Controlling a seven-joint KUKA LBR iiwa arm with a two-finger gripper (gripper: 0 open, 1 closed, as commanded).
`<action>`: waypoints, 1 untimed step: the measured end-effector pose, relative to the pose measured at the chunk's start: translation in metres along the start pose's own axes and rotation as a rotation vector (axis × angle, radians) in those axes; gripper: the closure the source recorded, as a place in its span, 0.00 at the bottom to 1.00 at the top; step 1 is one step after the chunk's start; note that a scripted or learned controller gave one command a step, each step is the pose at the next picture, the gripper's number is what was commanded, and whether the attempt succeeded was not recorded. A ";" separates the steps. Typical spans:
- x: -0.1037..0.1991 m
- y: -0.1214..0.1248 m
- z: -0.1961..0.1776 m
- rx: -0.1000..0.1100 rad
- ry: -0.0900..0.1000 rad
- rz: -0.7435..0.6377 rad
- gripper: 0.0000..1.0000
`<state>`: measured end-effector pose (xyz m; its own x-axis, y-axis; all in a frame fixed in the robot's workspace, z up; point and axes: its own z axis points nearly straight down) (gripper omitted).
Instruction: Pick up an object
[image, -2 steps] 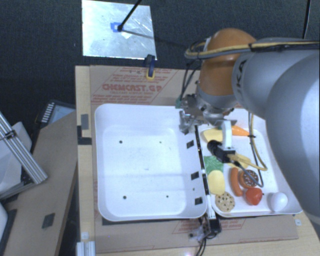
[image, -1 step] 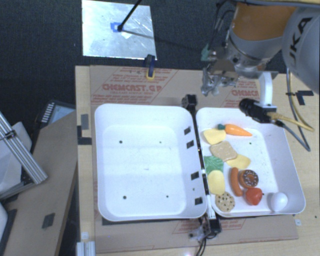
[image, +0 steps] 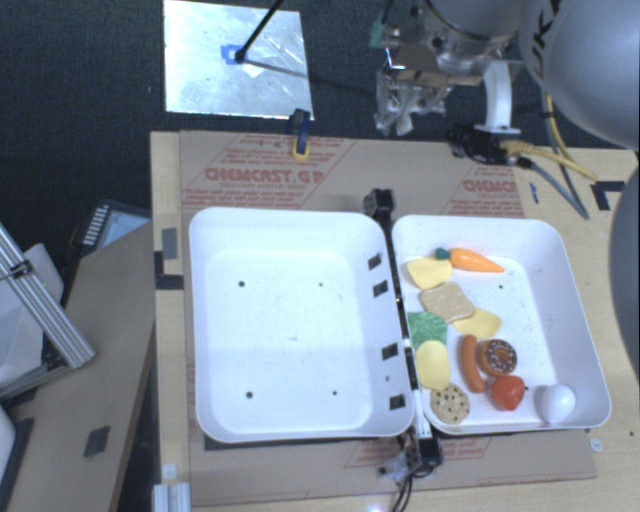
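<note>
The right bin (image: 560, 262) holds several toy foods: an orange carrot (image: 474, 261), a yellow piece (image: 428, 272), a tan bread slice (image: 446, 300), a green leaf (image: 427, 326), a yellow pear-like piece (image: 433, 364), a sausage (image: 470, 362), a chocolate donut (image: 497, 356), a red tomato (image: 507, 392), a cookie (image: 450, 404) and a white egg (image: 555, 402). My gripper (image: 398, 108) hangs high at the top of the view, beyond the far edge of the bins, well away from the food. Nothing shows between its fingers.
The left bin (image: 285, 320) sits beside the right one, joined by a black divider with clips (image: 385, 290). Both rest on a cardboard sheet (image: 260, 170). The arm's grey body (image: 590, 50) fills the top right corner, with yellow cables (image: 560, 150) trailing below it.
</note>
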<state>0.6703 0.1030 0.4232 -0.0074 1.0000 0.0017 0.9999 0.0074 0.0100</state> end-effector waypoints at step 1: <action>0.000 -0.001 -0.022 0.005 -0.002 0.002 1.00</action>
<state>0.6687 0.1026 0.4457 -0.0052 1.0000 -0.0001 1.0000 0.0052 0.0052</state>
